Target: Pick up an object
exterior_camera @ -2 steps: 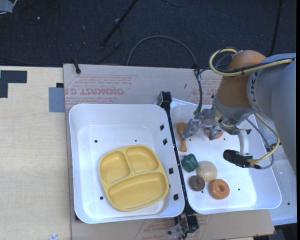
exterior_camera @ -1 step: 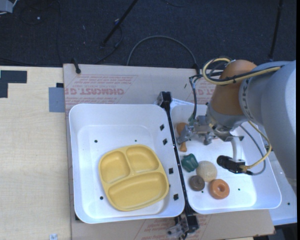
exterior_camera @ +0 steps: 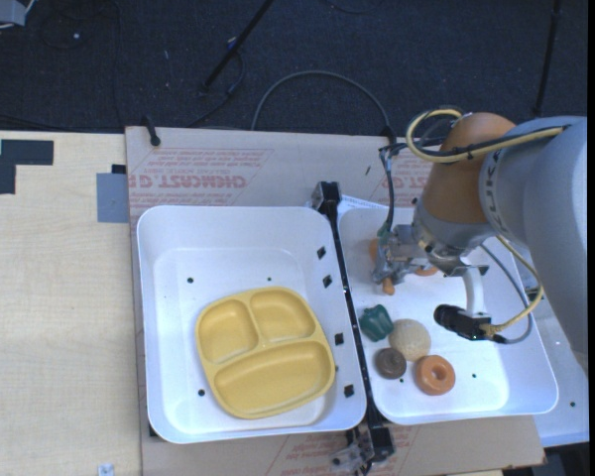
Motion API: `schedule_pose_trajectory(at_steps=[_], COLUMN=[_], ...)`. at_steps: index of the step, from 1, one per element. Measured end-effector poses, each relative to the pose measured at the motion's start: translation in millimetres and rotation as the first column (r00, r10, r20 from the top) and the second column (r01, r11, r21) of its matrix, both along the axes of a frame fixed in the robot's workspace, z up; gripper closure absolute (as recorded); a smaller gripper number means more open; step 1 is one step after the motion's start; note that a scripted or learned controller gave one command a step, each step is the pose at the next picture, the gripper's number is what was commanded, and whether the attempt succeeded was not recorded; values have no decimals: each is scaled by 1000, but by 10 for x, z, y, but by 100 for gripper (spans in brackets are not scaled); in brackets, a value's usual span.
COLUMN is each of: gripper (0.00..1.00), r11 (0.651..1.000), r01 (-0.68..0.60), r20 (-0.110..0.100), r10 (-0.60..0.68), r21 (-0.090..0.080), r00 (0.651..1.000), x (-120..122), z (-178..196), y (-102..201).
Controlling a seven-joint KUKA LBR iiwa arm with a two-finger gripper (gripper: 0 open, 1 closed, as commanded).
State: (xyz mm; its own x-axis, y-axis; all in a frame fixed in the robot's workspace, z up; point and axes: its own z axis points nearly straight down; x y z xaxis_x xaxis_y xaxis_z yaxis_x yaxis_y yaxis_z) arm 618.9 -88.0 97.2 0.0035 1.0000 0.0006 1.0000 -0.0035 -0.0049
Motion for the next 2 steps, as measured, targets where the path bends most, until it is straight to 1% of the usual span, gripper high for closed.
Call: schedule_pose_trajectory(at_steps=[1,2], gripper=[100,100], r11=[1000,1000], r01=[2,2], r20=[7,6], r10=[-2,-2], r21=[-1,-1], r00=[1000,1000], x=[-26,-34], z=[629,1053], y=[-15,-51])
